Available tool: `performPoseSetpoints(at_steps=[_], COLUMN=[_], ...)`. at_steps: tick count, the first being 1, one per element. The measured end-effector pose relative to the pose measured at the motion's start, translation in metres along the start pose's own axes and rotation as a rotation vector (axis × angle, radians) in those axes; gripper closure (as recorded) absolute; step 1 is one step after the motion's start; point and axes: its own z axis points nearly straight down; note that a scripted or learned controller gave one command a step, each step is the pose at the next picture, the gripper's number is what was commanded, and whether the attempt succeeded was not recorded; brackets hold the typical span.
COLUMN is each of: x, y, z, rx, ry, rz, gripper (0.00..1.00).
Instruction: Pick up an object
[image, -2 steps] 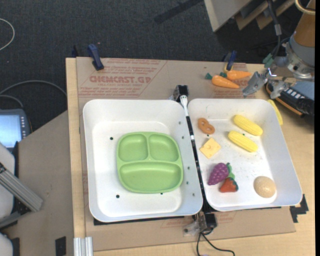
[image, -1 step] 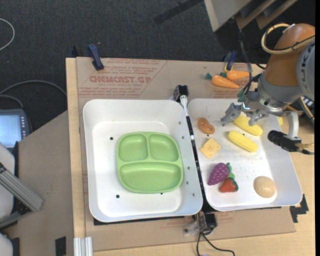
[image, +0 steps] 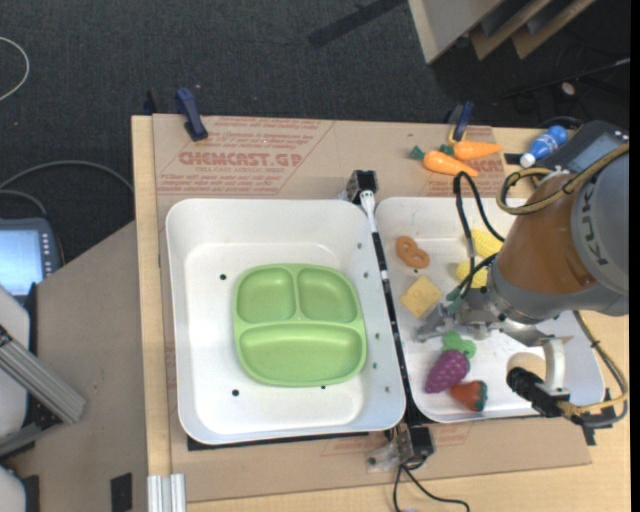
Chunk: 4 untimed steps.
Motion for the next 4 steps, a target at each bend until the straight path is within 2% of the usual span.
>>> performPoseSetpoints(at_steps=[1,2,3,4], x=[-0.001,-0.001,-0.034,-0.040], y=[0.005,0.005,0.079,0.127], z=[-0.014,-0.014,-0.005,-0.006], rx=[-0.013,-0.012,-0.016,-0.015], ry=[-0.004,-0.004,-0.007,-0.006], rz=[-0.001,-0.001,-0.004,-0.005], gripper=[1.00,0.00,0.00,0.00])
